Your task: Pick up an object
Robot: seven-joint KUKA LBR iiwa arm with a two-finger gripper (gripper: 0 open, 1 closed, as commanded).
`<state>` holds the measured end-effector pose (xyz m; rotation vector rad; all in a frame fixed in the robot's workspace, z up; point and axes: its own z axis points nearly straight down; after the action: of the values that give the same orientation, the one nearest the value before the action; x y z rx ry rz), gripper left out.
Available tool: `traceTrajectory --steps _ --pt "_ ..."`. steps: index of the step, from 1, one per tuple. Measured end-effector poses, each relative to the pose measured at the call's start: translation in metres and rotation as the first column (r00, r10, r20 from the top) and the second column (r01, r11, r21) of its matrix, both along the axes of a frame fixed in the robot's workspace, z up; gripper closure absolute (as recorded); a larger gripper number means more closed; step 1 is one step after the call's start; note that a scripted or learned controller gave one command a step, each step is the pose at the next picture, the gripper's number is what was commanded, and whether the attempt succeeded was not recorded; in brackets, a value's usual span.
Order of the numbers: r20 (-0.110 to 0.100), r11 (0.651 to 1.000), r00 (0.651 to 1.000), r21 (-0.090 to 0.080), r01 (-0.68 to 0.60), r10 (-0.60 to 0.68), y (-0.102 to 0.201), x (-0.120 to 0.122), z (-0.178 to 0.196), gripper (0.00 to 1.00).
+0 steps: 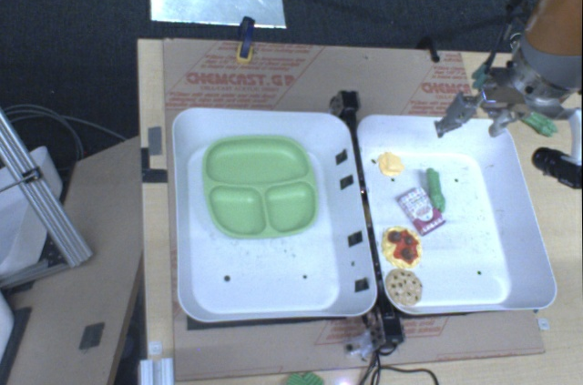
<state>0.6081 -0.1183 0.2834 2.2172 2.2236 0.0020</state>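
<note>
Camera view: gripper (474, 117) spread, empty, above right bin's (519, 192) far edge — best dropped straight over green pepper (434, 188), clear of purple packet (419, 209).

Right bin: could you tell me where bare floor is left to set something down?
In the right bin, the floor is bare right of the green pickle. Its left side is crowded: yellow piece, purple packet, pizza, cookie.

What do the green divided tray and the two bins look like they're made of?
Green tray: likely molded plastic, matte, with soft rounded compartment ridges. Left bin and right bin: apparently thin formed white plastic, slightly glossy, with rounded rims.
</note>
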Motion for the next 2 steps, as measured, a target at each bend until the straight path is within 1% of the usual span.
traceTrajectory --steps 1,2 --pt "-0.010 1.000 1.000 0.000 0.007 -0.007 -0.047 -0.025 -0.102 0.00" --pt "0.004 1.000 1.000 0.003 0.001 -0.001 -0.036 -0.012 -0.201 0.00"
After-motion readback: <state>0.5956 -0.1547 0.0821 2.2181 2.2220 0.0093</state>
